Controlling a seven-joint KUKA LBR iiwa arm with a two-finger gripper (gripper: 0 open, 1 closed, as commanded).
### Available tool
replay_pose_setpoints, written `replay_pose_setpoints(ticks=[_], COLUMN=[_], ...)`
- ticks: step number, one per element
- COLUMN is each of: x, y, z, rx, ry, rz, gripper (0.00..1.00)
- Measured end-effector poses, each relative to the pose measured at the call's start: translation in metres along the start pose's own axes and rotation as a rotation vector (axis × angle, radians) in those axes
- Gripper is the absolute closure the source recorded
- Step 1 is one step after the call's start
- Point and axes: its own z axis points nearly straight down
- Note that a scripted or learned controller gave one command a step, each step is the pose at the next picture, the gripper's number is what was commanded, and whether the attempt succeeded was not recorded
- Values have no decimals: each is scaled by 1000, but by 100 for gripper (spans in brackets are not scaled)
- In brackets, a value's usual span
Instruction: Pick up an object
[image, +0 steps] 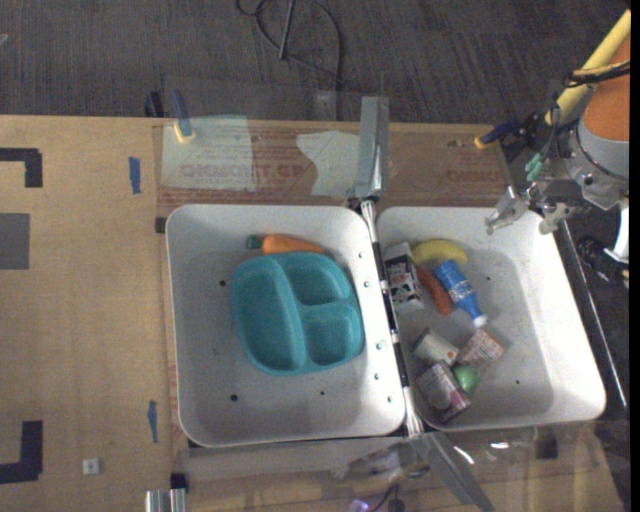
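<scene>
— So, where is the gripper (524, 207) hanging?
— It is hovering over the right bin's (545, 330) far rim, fingers spread, gripping nothing.
— And the objects?
— The blue bottle (459, 286) and yellow banana (440, 250) are lying lower left of it, apart.

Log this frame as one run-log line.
phase: pre-grasp | gripper: open, above right bin's far right corner, holding nothing | right bin: banana, bottle, small items | left bin: tray, carrot
</scene>
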Motion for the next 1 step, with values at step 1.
replay_pose_setpoints(ticks=[1], x=[30], y=[22], z=[121], rx=[0], ry=[0], rz=[10], gripper=[0])
